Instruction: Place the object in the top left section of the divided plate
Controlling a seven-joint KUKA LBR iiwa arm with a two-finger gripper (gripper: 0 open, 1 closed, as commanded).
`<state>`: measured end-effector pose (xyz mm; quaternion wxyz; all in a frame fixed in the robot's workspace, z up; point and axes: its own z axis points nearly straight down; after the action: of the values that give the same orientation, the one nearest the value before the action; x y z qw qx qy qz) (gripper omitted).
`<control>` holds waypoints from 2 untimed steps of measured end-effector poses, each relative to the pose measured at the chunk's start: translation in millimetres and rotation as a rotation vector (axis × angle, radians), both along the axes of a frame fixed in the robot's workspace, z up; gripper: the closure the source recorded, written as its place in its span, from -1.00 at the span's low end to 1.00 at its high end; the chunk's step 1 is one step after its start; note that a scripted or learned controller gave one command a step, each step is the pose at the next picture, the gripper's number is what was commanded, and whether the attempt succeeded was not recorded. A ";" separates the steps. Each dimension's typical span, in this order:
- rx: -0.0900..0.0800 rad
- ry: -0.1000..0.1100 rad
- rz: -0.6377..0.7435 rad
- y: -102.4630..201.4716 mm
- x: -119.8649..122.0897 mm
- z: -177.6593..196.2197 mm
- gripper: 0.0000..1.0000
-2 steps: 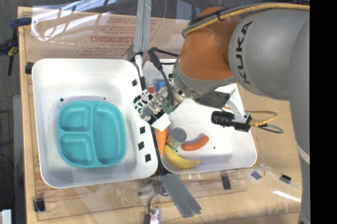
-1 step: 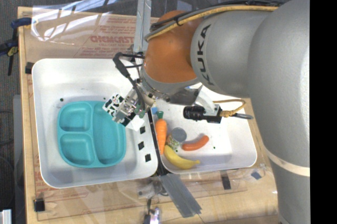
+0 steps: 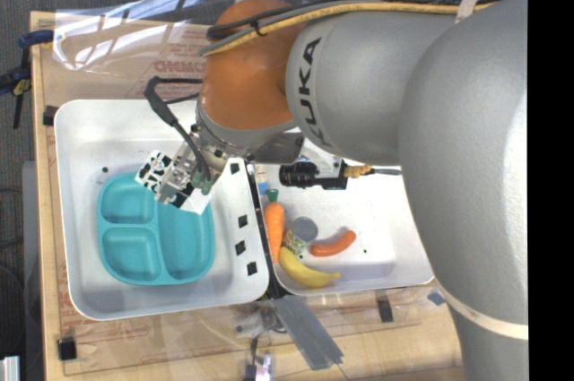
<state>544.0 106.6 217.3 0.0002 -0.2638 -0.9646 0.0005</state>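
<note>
A large smooth grey robot arm point(image 3: 421, 101) with a rounded orange band point(image 3: 247, 74) reaches in from the right over a pale wooden worktop point(image 3: 413, 334) that carries 2 shallow white bins with rounded corners. Its tool point(image 3: 179, 177), a small cluster of black and white parts, hangs over the upper right corner of a turquoise divided plate point(image 3: 152, 231). Whether the tool is apart or together cannot be told, and no object can be made out in it.

The plate is glossy plastic, a soft rounded rectangle with 3 moulded sections, and lies flat in the left bin point(image 3: 76, 191). The top left section point(image 3: 130, 204) shows bare turquoise.

In the right bin point(image 3: 395, 267) lies a group of smooth toy foods close together: an orange carrot point(image 3: 274, 227) standing lengthwise by the dividing wall, a curved yellow banana point(image 3: 305, 270) below it, a reddish-orange sausage shape point(image 3: 332, 244), and a small grey round piece point(image 3: 303, 229). Crinkled clear plastic sheet point(image 3: 126, 34) lies beyond the left bin.
</note>
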 end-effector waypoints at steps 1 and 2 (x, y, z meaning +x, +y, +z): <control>0.000 0.003 0.130 44.8 -68.6 -37.0 1.00; 0.000 0.002 0.153 -52.3 -67.2 -25.9 1.00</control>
<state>476.8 54.3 191.4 0.0009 -0.1895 -0.9819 0.0007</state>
